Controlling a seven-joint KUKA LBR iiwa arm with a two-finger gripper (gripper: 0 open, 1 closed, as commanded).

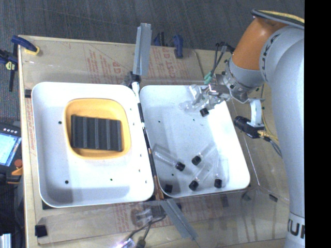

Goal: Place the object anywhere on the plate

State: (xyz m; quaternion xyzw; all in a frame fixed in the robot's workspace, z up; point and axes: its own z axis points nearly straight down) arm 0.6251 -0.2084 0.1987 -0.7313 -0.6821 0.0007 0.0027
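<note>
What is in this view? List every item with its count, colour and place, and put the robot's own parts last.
Bins: two, white, side by side on the bench.
Plate: one, yellow rim with a dark ribbed centre, in the left bin.
Tubes: several, clear with black caps, most lying in the near part of the right bin; exact count hard to tell.
Tube at gripper: one, clear with a black cap, at the far edge of the right bin, right by the gripper.
Clamps: blue, on the far edge of the bench.
Bench: one, pale brown board under the bins.
Arm: one, grey with an orange band, reaching in from the right.
Gripper: one, over the far edge of the right bin.
</note>
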